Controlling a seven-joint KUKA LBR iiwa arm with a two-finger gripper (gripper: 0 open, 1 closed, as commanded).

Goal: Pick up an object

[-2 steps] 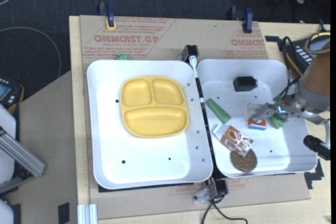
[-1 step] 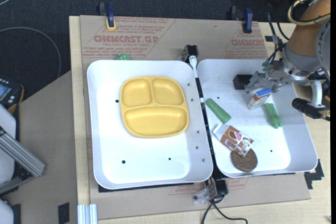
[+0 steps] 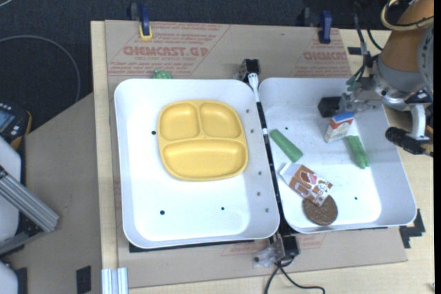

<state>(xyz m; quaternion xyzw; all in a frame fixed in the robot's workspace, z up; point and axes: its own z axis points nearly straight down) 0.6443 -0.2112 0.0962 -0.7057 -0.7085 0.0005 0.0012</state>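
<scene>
Gripper (image 3: 342, 109) hovers just above a small carton (image 3: 338, 128) in the right bin (image 3: 386, 206); whether its fingers are open cannot be told.

Bench (image 3: 207, 45) with two white bins side by side.
The left bin (image 3: 138, 203) and right bin (image 3: 386, 200) sit directly on the brown board surface, edges touching at centre; two blue clamps (image 3: 144, 18) grip the far edge.

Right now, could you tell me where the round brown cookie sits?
The round brown cookie lies in the right white bin, near its front edge, touching the brown-and-white packet.
</scene>
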